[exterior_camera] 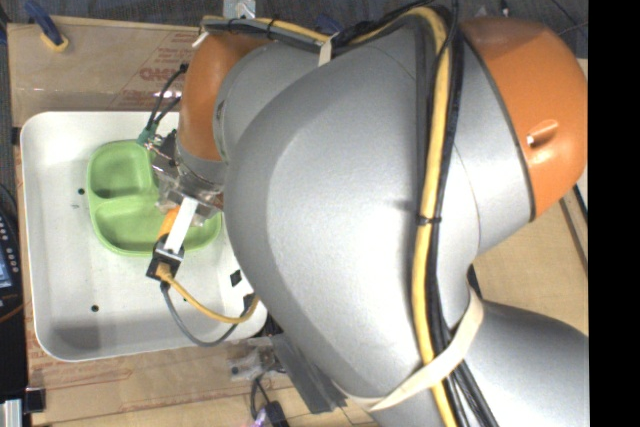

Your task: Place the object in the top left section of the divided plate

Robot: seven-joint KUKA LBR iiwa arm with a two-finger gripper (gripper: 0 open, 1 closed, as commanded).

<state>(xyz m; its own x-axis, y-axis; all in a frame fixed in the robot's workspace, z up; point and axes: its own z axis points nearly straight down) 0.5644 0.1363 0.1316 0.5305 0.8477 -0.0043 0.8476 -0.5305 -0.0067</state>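
Gripper point(178, 198) hangs over divided plate point(118, 177), right side, in left bin point(60, 300). Jaws: state cannot tell, arm point(340, 215) blocks. Object hidden under wrist; posn unclear. Judged small, light, prob. rigid; grip across narrow middle.

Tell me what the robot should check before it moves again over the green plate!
1. Green divided plate lies in the left white bin: ok.
2. Top left section is in plain sight with nothing in it: ok.
3. Gripper is over the plate: ok, over its right part.
4. Gripper is lined up with the top left section: not ok, it sits to the right of it.
5. Gripper holds the object: cannot tell, the arm hides that spot.
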